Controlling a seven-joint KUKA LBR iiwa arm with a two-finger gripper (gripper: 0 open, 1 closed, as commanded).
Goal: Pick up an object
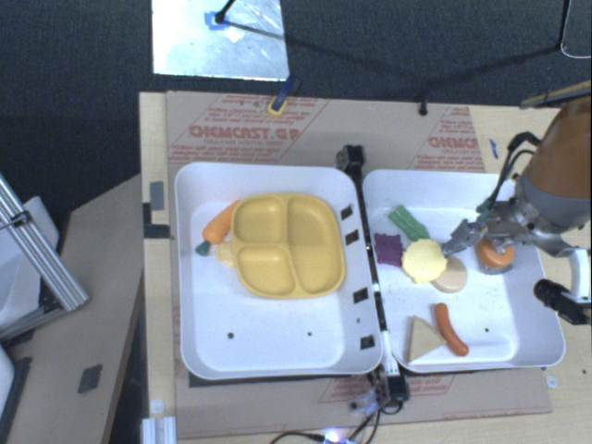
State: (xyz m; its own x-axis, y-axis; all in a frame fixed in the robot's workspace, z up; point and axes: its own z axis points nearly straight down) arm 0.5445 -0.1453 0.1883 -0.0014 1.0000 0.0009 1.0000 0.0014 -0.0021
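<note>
**Over the right bin, jaws low among the toy food**

Across the right bin [532, 345] the arm hangs low, its jaws [460, 240] blurred, so their opening cannot be told. Part of an orange round piece [495, 256] hides under the wrist. At eight o'clock of the jaws, just beside them, sits a yellow ball [424, 260]; a green strip [407, 221] lies at ten. Leftward, the yellow tray [280, 244] has a carrot [217, 224] at its nine.

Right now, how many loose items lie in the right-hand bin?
6, possibly more hidden under the arm: green strip, purple piece, yellow round lump overlapping a beige disc, pale wedge, orange-red sausage.
</note>
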